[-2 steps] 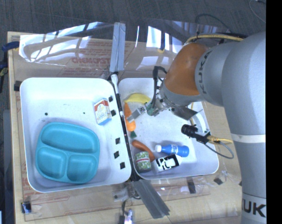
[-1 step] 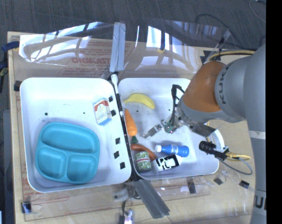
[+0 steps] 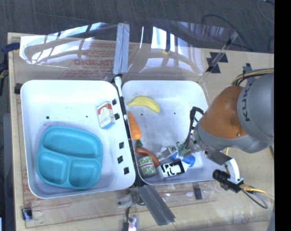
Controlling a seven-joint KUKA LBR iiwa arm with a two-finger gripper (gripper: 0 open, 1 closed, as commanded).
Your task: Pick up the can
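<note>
The grey arm with its orange band (image 3: 222, 117) reaches low into the right shallow white plastic bin (image 3: 183, 93), and its hand (image 3: 180, 154) sits near that bin's front wall among tightly packed things; whether the hand is released or clenched I cannot tell, since its tip is lost in the clutter. The chief risk, as I judge it, is a wrong or empty grab: the small green-labelled metal can (image 3: 147, 166) lies just left of the hand, pressed into the bin's front left corner, touching a red-brown sausage-shaped toy (image 3: 148, 154), so the hand could close on a neighbour, or shove the can against the wall. A blue and white packet with black print (image 3: 176, 165) lies right under the hand. Farther left and beyond the hand are an orange toy carrot (image 3: 134, 125) and a yellow toy banana (image 3: 144, 103). Well left of the hand, the other white bin (image 3: 34, 93) holds a teal three-compartment plastic tray (image 3: 69, 156) and a small red-and-white printed carton (image 3: 105, 115)
</note>
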